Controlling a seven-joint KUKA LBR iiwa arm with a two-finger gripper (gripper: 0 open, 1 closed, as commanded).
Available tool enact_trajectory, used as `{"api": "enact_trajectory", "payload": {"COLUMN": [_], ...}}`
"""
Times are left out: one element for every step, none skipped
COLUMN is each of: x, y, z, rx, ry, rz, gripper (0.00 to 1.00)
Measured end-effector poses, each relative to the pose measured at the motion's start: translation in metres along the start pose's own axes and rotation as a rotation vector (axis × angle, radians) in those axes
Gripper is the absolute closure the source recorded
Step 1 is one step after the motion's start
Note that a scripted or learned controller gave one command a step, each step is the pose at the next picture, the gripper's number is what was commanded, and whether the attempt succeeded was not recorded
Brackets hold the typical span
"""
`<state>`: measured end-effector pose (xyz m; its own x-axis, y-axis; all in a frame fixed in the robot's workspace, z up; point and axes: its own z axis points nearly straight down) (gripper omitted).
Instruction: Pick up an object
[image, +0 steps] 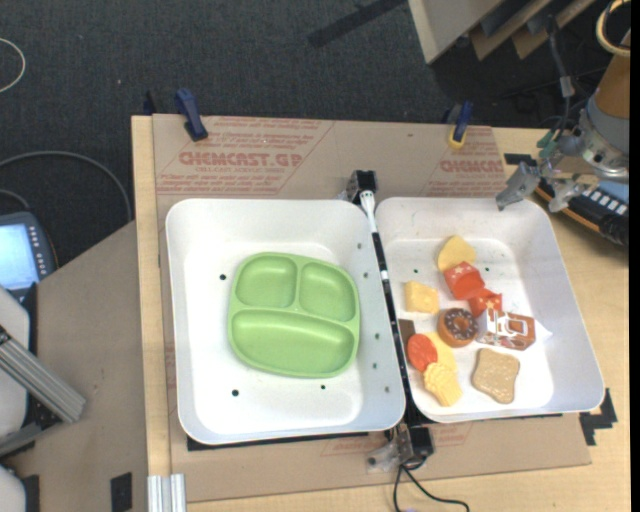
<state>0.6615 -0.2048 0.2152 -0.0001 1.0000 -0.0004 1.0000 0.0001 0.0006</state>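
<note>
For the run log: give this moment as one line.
gripper: above right bin's far rim, holding nothing | toy food: in right bin | green plate: left bin

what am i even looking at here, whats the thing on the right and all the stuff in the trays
One camera looks down at a slant on a bench holding two shallow white bins. The left bin holds a green divided plate. The right bin holds small toy foods: a chocolate donut, a slice of toast, a yellow wedge, red pieces and others. At the upper right a robot arm reaches in; its gripper hangs over the far corner of the right bin, apart from the toys. It holds nothing. Its job is to pick one up.
</note>
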Motion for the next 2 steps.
{"api": "enact_trajectory", "payload": {"x": [0.1,0.093], "y": [-0.061,-0.056], "z": [0.118,0.101], "rx": [0.014,-0.002], "ry": [0.008,0.0], "rz": [-0.006,0.0], "gripper": [0.0,1.0]}}
